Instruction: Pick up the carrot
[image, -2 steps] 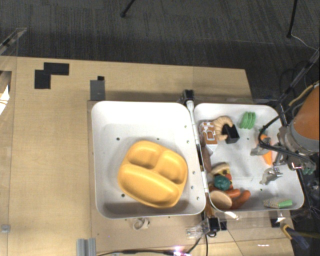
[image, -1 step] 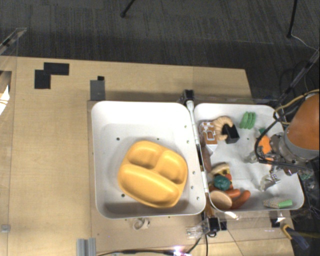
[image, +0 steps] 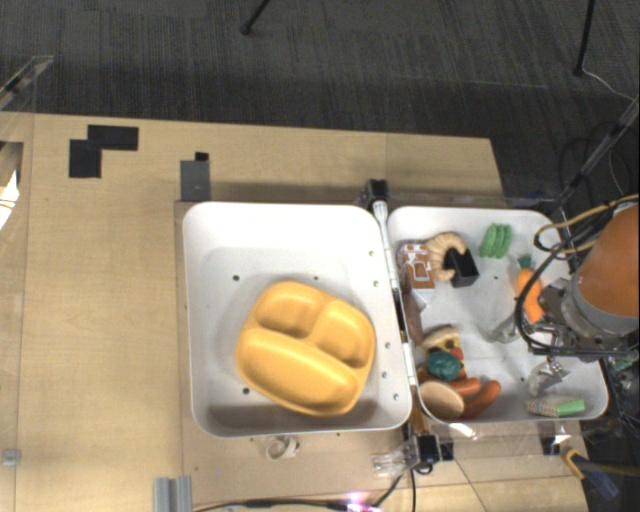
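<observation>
Camera view, my tool (image: 548, 375) low in the right white bin (image: 500, 222), grip state I cannot tell, small orange carrot (image: 527, 290) just behind it, green ridged piece (image: 496, 240) farther back.

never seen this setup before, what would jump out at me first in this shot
The big glossy yellow bread-shaped loaf dominates, lying alone in the left shallow white bin. Next comes the clutter of small toy foods in the right white bin, among them a small orange carrot near its right side, beside the grey arm with its orange band.
</observation>
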